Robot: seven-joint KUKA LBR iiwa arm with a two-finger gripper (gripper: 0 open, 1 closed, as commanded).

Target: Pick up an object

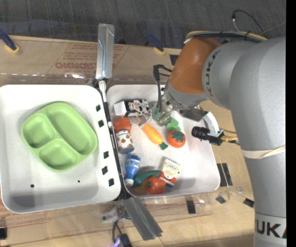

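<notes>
Your gripper [161, 115] hangs low in the right bin [209, 161], whether its fingers are wide or narrow I cannot tell, and the carrot [153, 134] lies just beside at about 7 o'clock, long axis running 10 to 4.

My arm [251, 96] is showing smooth grey casing, an orange band [191, 68] above the wrist, black cables trailing, "KUKA" lettering [269, 229] at five o'clock.
</notes>
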